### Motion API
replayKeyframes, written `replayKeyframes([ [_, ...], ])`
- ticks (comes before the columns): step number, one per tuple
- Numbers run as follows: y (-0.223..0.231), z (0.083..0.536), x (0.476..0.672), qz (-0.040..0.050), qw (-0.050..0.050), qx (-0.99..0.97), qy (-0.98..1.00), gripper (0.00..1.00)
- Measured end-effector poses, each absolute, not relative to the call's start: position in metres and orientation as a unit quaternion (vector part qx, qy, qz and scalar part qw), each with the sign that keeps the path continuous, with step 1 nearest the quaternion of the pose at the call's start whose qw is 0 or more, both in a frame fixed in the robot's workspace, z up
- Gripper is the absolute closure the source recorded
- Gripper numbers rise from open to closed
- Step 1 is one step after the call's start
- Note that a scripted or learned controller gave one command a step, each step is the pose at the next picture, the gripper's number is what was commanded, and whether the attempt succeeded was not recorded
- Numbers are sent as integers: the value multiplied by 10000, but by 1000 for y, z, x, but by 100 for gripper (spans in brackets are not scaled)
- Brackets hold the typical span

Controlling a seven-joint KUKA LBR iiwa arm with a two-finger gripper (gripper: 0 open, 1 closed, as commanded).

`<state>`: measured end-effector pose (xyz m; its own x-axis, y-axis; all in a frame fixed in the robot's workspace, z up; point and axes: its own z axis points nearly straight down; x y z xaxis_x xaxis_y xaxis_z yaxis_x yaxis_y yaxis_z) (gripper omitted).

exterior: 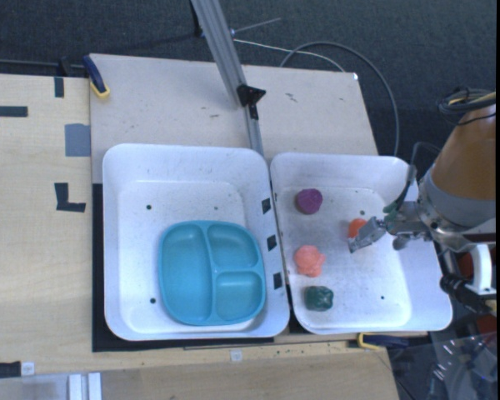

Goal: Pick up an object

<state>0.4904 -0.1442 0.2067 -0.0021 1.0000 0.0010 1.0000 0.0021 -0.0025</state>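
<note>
The right bin (400,173) holds several small objects: a purple lump (308,200) at the back left, a salmon-pink lump (309,260) in the middle left, a dark green piece (319,297) near the front left, and a small orange-red piece (355,225) toward the centre. My gripper (365,238) reaches in from the right and hangs low over the bin's middle, its tip right beside the orange-red piece and partly covering it. The grey arm with its orange band (471,152) rises over the bin's right wall.
The left bin (125,173) holds a light blue divided plate (210,272). A slanted metal pole (225,48) ends at the gap between the bins' back edges. A blue and yellow clamp (96,75) sits at the bench's back left; a cable (383,82) loops behind the right bin.
</note>
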Motion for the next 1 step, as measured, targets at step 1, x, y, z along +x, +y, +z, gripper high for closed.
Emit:
replayKeyframes([
  [1, -144, 207, 490, 5, 11, -7064, -7078, 0],
])
